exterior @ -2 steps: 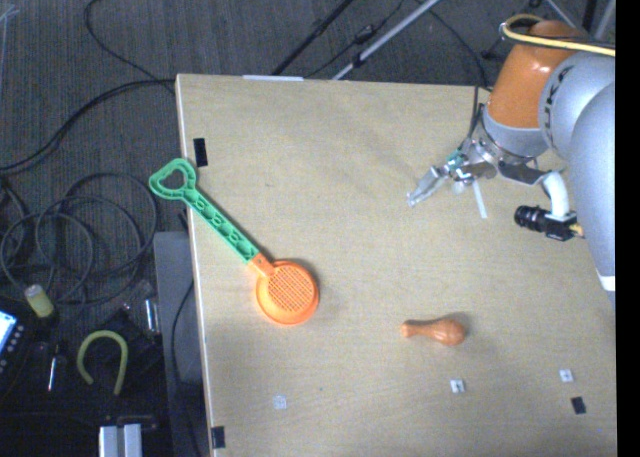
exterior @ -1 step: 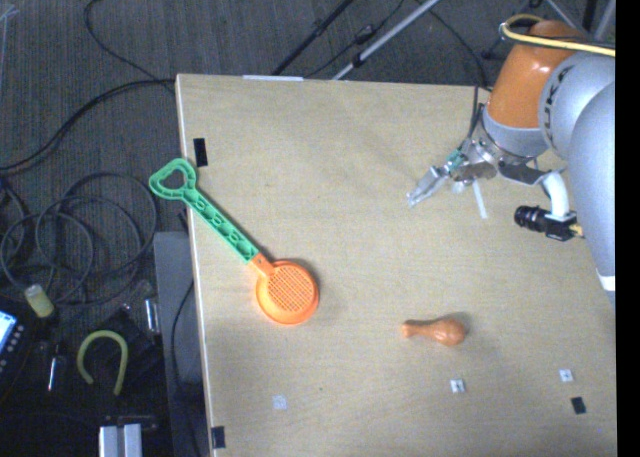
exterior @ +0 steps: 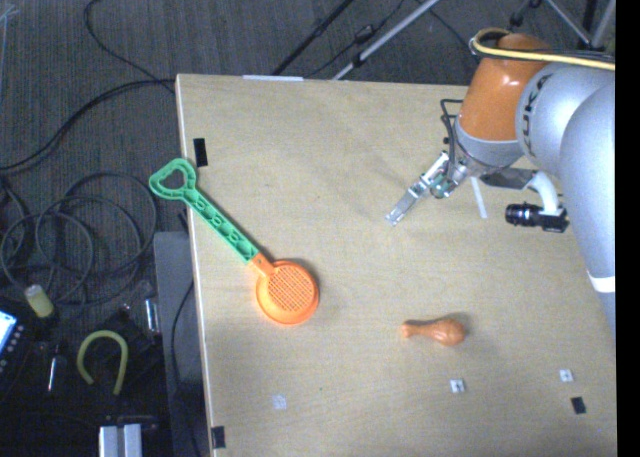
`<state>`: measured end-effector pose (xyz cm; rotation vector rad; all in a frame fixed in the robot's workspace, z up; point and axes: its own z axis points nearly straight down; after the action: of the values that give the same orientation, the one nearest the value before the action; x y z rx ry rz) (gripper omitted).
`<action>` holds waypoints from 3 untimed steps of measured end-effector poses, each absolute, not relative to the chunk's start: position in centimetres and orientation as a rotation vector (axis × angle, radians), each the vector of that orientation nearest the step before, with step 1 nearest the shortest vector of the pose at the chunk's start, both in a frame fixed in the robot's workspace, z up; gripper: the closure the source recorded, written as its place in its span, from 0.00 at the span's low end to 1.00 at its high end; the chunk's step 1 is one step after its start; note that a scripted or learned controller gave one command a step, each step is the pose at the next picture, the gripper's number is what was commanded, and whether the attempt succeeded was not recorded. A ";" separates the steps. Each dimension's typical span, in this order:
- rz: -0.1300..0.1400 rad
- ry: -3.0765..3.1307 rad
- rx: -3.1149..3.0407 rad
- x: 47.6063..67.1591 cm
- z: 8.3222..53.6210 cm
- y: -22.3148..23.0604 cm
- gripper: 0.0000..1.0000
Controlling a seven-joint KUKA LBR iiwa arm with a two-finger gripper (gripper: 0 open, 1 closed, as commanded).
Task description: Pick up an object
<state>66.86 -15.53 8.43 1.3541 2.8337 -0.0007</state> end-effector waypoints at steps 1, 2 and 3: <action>-0.003 2.855 1.301 66.2 11.3 -19.6 0.00; 0.005 2.836 1.348 66.4 11.4 -18.7 0.00; 0.005 2.836 1.348 66.4 11.4 -18.7 0.00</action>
<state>66.38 -18.65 11.36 1.3475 2.8358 0.0054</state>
